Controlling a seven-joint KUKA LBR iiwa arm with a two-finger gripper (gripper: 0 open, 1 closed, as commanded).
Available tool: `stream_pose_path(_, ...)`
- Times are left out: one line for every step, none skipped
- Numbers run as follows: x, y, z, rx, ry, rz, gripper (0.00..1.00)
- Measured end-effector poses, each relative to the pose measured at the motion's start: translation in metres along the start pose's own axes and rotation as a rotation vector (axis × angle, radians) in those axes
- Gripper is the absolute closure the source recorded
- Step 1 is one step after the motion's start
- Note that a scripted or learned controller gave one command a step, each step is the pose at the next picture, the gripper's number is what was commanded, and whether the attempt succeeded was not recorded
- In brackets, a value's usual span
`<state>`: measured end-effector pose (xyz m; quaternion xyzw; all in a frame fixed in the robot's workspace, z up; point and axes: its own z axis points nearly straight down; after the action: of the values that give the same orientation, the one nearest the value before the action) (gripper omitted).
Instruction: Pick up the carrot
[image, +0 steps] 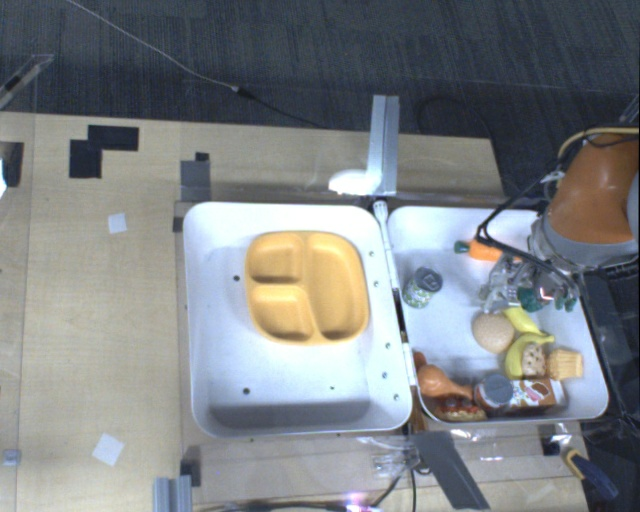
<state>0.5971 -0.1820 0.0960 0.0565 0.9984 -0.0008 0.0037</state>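
The carrot, small and orange with a green tip pointing left, lies near the back of the right bin. My gripper hangs over that bin just to the right of and in front of the carrot, below the arm's orange band. Nothing is visibly held in it. The arm's body covers the bin's back right corner.
The right bin also holds a small can, a round bun, a banana, a bottle, a chicken leg and other toy food along the front. A yellow divided plate lies in the left bin.
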Motion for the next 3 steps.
stream_pose_path(-0.001,0.001,-0.001,-0.001,-0.002,-0.002,0.0)
stream_pose_path(-0.047,0.047,0.007,0.001,0.014,0.051,0.0)
stream_pose_path(-0.052,0.087,0.008,0.007,0.023,0.076,0.0)
